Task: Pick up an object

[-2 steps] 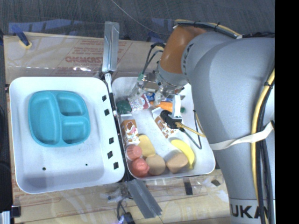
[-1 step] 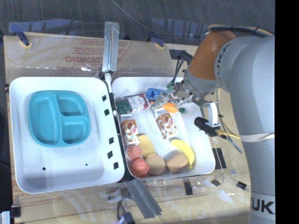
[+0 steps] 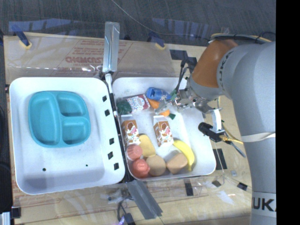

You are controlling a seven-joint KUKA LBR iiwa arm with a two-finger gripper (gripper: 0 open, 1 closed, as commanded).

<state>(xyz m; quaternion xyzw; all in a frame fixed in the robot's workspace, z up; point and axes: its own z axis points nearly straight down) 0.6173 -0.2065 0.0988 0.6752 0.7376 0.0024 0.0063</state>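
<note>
Toy food fills our right bin (image 3: 206, 165), gripper (image 3: 180, 100) low at its upper edge

From the left we see a blue divided tray (image 3: 58, 117) in the left bin (image 3: 23, 172), then two cartons (image 3: 162, 131), a banana (image 3: 185, 153) and rounded pieces; we cannot tell the gripper's grasp

arm (image 3: 243, 78) over right bin (image 3: 206, 165) | banana (image 3: 186, 152) | left bin (image 3: 18, 125): blue tray (image 3: 58, 117)

Two white bins (image 3: 28, 182) are seen; one blue divided tray (image 3: 58, 117), two small cartons (image 3: 162, 131) and one banana (image 3: 185, 152) are counted.
</note>
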